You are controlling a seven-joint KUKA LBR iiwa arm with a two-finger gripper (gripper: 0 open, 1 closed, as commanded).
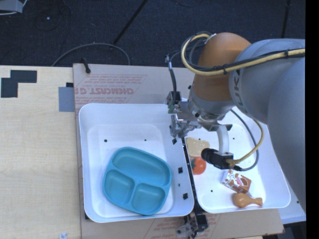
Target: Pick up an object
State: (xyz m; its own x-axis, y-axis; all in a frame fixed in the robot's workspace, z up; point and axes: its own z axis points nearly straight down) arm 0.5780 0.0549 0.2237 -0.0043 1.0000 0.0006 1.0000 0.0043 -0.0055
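Observation:
My gripper [178, 129] hangs over the left edge of the right bin [279, 183], close to the divider between the two bins. Just right of it and below lies a tan bread slice [197, 146], partly under the wrist. A red tomato [199, 167] sits a little nearer the front, next to the divider. Further right are a red-and-white snack packet [237, 181] and a tan chicken drumstick [246, 200]. The arm's orange band [219, 66] and grey body cover the back of the right bin.
A blue divided plate [137, 179] lies in the left bin [94, 128]. A black connector [216, 158] with a cable juts from the wrist above the tomato. Cardboard lies under both bins, and a wooden bench top [35, 158] extends to the left.

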